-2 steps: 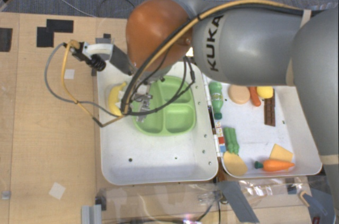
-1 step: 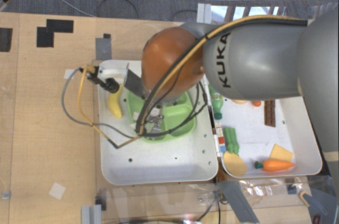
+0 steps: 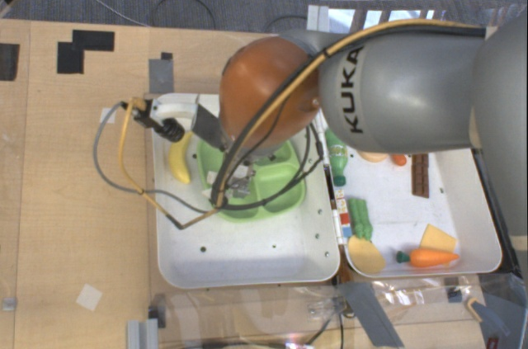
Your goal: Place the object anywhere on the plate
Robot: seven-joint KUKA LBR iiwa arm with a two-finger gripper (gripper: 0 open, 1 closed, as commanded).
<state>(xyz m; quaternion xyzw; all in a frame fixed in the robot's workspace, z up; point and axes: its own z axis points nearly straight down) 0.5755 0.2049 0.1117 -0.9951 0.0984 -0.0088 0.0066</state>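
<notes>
In the left bin [image 3: 247, 265], one banana [image 3: 179, 160] lies just beside one green plate [image 3: 276, 182], not on it. The gripper [image 3: 235, 186] hangs over the plate. The right bin [image 3: 470, 232] holds one carrot [image 3: 433, 258] and one cheese wedge [image 3: 438, 238].

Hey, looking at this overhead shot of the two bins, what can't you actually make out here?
- Gripper: the arm's orange band covers it from above, so jaw state and any held object are unreadable.
- Green plate: its middle and upper part lie under the arm.
- Banana: upper end masked by a black cable fitting.
- Right bin: far half hidden beneath the grey arm.
</notes>
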